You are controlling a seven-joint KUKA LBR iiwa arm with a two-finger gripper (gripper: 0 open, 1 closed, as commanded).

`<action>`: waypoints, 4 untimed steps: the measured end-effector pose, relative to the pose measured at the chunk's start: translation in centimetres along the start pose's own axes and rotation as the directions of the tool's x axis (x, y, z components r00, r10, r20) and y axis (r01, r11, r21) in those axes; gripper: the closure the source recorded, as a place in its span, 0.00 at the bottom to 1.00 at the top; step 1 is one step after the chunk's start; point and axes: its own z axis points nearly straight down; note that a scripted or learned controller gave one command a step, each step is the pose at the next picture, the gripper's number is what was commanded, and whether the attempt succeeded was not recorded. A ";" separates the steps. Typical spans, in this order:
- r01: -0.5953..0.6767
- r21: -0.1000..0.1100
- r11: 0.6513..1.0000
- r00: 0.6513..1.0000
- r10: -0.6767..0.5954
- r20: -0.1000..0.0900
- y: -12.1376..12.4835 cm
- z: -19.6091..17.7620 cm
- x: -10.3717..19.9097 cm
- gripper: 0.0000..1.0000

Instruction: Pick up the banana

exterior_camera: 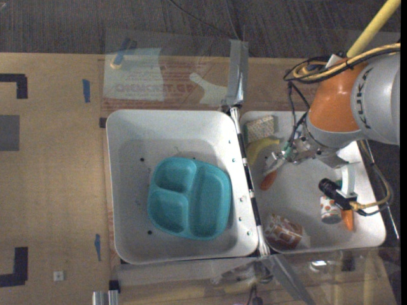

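Observation:
The banana [260, 151], pale yellow, lies in the right bin [299, 189] near its left wall, toward the far end. My gripper [278, 162] reaches in from the right under the orange-banded wrist and sits low at the banana's near right end, close to it or touching it. I see nothing lifted off the bin floor.
A beige waffle-like block [261, 128] lies just beyond the banana, and a small red-orange piece [268, 181] just in front of it. A brown packet [284, 232], a patterned cup [329, 210] and an orange carrot [348, 219] fill the near end. In the left bin [127, 138] sits a teal divided tray [189, 197].

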 end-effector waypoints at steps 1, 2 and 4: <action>-0.039 0.005 0.999 0.999 0.039 -0.001 4.9 0.5 -1.7 0.00; -0.037 0.039 0.999 0.999 0.038 -0.015 5.9 0.4 -2.1 0.00; -0.140 -0.005 0.990 0.990 0.140 0.001 5.3 -0.8 -2.8 1.00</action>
